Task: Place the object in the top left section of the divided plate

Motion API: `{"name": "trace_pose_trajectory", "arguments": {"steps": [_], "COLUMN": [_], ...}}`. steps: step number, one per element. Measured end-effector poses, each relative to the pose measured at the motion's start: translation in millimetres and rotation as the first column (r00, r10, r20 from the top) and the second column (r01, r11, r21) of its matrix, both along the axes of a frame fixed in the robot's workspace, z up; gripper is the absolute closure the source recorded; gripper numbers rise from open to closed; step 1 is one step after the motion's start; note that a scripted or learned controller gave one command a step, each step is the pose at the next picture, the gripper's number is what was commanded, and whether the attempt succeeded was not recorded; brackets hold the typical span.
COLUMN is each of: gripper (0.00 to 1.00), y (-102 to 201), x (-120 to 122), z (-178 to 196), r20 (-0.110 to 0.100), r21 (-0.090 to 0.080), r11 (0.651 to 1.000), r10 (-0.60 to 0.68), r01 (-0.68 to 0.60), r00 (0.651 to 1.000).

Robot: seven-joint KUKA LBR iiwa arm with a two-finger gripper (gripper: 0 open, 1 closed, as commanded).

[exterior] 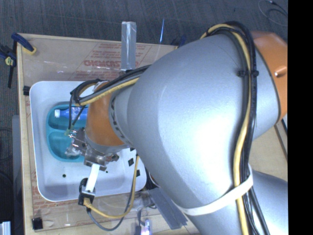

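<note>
The gripper [73, 140] sits low over the blue divided plate [57, 131], at the plate's right side, with metal hardware and cabling clustered around it. From this angle I cannot tell whether it is wide or narrow, and nothing can be made out in its grasp.

A small pale thing [57, 113] lies in the plate's upper section, towards the far left corner of the white bin [39, 102]. It may be the object, but it is too small to be sure. If so, the placing looks close to done, with only the withdrawal left; if not, the placing is still to come.

The plate is glossy translucent blue plastic, rounded, with a raised ridge splitting it into sections. The bin is shallow, smooth and matt white, with rounded corners and a few small dark specks on its floor. It rests on the tabletop [68, 53], a pale brown board with faded red print.

The arm [195, 131] is a broad, smooth grey shell with an orange band [100, 124] and black and yellow cables along it.
</note>
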State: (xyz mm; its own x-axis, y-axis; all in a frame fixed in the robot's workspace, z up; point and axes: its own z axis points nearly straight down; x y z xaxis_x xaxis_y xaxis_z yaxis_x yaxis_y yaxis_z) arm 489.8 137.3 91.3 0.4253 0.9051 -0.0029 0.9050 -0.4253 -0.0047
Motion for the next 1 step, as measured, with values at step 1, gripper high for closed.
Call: {"name": "trace_pose_trajectory", "arguments": {"steps": [1], "gripper": [1.00], "y": [-0.6], "x": [-1.8], "z": [9.5], "r20": [-0.012], "r21": [0.000], "r11": [1.000], "r10": [0.003], "r01": [-0.003], "r00": [1.000]}}
